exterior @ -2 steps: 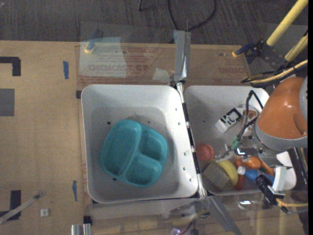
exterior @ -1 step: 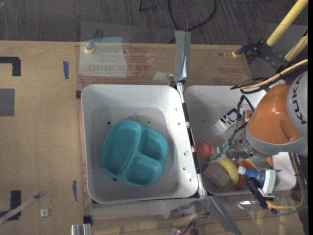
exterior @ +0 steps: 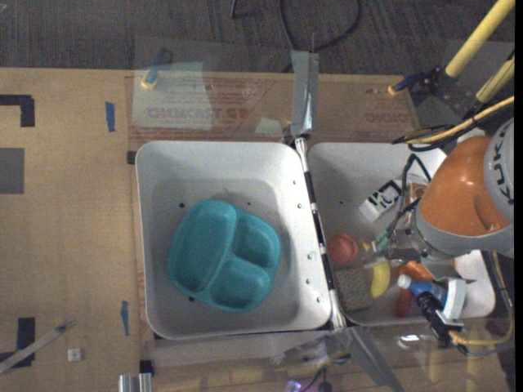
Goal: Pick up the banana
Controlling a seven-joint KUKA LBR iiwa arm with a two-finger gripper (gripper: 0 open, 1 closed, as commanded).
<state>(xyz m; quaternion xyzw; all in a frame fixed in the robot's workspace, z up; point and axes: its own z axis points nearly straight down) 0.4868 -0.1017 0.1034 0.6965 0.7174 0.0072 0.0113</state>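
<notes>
Banana (exterior: 380, 279) in right bin (exterior: 343, 178), claw (exterior: 391, 251) above, grip unclear, no legible writing

Banana (exterior: 380, 279) — small, yellow, lying roughly upright in view — sits in the right bin (exterior: 343, 178).

Teal divided plate (exterior: 225, 256) in left bin (exterior: 155, 219). Red round item (exterior: 342, 248) in right bin (exterior: 335, 178). Blue tape strips (exterior: 109, 117) on bench (exterior: 65, 219).
</notes>
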